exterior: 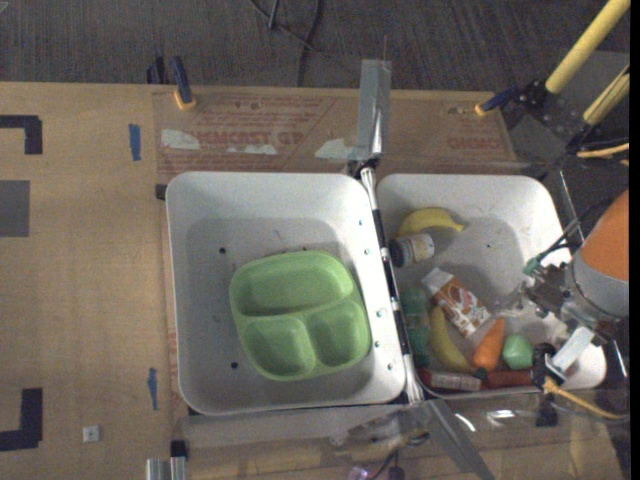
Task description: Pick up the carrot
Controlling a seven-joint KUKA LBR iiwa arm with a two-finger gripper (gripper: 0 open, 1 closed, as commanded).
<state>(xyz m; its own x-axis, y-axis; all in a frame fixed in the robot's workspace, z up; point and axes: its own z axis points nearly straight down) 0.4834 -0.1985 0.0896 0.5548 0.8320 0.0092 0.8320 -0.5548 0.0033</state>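
Observation:
The carrot [489, 344] is a short orange piece lying slantwise near the front of the right bin [500, 200]. It lies between a yellow banana [447, 338] on its left and a small green round thing [517, 351] on its right. My gripper [543, 294] hangs over the right side of that bin, a little to the right of and behind the carrot, apart from it. Nothing shows in its grasp.
The right bin also holds a second banana [430, 220], a small white bottle [412, 248], a snack packet [458, 303], a green bottle [415, 330] and a red thing [482, 379] along the front wall. The left bin [200, 208] holds a green divided tray [298, 314].

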